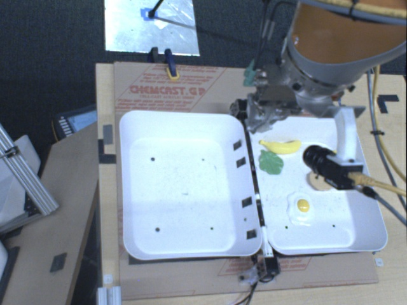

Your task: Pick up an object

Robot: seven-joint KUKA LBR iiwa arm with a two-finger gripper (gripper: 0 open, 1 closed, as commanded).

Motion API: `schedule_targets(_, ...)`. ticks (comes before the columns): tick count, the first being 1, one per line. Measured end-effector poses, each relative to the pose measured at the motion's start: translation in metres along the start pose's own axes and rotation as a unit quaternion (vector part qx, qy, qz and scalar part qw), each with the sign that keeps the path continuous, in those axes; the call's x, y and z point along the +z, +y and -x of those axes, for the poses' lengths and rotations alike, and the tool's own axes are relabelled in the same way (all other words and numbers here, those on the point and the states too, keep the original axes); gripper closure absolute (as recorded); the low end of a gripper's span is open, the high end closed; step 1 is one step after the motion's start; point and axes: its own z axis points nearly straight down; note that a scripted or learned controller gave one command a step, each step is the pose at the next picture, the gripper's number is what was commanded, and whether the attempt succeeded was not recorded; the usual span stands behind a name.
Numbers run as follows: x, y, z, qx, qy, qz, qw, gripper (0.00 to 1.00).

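Note:
The right bin (356,234) holds a yellow banana (280,146), a green leafy piece (271,162), a fried egg (301,208) and a tan round piece (317,182) partly hidden by a black cylinder on the arm. My gripper (259,118) hangs over the bin's far left corner, just above and behind the banana. The wrist body covers much of it.
The left bin (184,189) lies beside the right one, joined by black clips along the shared edge. Both rest on a cardboard sheet (168,88). A black camera cylinder (325,162) with cable juts from the arm over the right bin.

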Motion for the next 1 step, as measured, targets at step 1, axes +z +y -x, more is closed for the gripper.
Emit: schedule_targets(1,0.1583,0.0675,-0.042,0.002,-0.003,-0.009,1.0,1.0)
